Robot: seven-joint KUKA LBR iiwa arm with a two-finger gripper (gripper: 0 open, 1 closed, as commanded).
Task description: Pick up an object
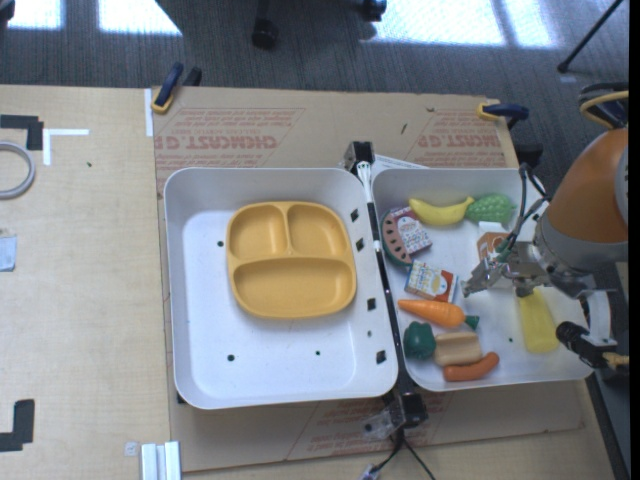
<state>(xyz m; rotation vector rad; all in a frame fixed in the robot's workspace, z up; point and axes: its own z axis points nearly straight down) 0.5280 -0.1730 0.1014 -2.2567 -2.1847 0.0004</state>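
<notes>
left bin (190, 298) holds a yellow divided plate (291, 259), untouched. right bin (500, 373) carries the toy food: watermelon slice (404, 236), banana (440, 210), green leafy piece (492, 208), small carton (430, 281), carrot (432, 312), sausage (470, 369) and a pale yellow bottle (538, 320). the gripper (484, 276) hangs low over this bin, just beside the carton; whether it is released or clenched cannot be told. nothing is seen lifted. judgement: approach stage, with grasp and lift outstanding.
</notes>
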